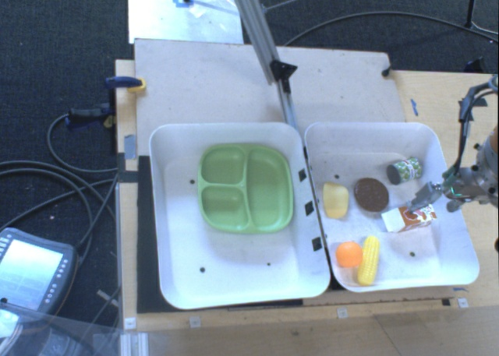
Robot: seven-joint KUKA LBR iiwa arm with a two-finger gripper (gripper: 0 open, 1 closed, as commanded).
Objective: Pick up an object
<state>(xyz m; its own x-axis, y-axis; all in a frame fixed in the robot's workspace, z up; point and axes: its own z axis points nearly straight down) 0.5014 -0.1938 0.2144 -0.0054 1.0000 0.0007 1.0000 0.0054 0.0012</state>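
A small red-and-white carton (408, 217) lies in the right bin (437, 144), just right of the brown disc (371, 194). The pincer (431, 195) hovers just above the carton; its grip cannot be told.

Even, diffuse overhead light, fairly bright. The two white bins (234, 288) nearly wash out, with soft faint shadows along their inner walls. Glare on the pale floor sheet (168, 4) at the far left. The picture is soft and grainy throughout; the arm (479, 171) at the right edge is blurred
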